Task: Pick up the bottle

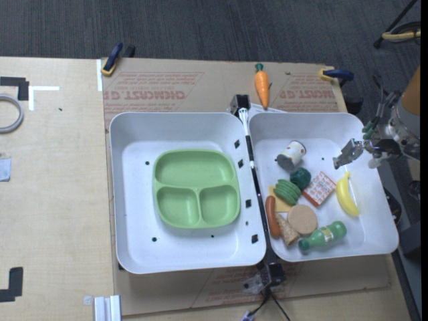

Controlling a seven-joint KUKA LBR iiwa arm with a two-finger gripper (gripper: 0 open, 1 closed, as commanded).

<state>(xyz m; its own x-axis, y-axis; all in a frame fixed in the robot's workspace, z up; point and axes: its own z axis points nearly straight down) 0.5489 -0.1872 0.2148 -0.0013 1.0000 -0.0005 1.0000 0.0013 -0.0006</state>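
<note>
Green bottle (323,236) on its side in the right bin (374,241), near corner, green cap end toward the left, label band around the middle. Touching or just beside a round tan slice (303,219) to its far left. Yellow banana (346,194) just beyond, far side of the bottle, well short of touching it. Further in the same bin: a red-and-white packet (319,188), dark green vegetables (292,186), a sausage (272,216) along the left wall, a wedge of bread (287,231), a small white-and-grey can (291,154) tipped over toward the far side.

Gripper (350,152) over the right bin's far right part, above bare white floor, well apart from the bottle and pinching nothing. Fingers' spread: cannot tell (too small and blurred against the metal behind). Arm (404,122) entering from the right edge.

Left bin (127,199) with a green three-compartment tray (196,188) near its middle. Toy carrot (261,85) on the cardboard (154,89) beyond the bins, just far of the seam between them. Blue clamp (112,59) at the cardboard's far left corner.
</note>
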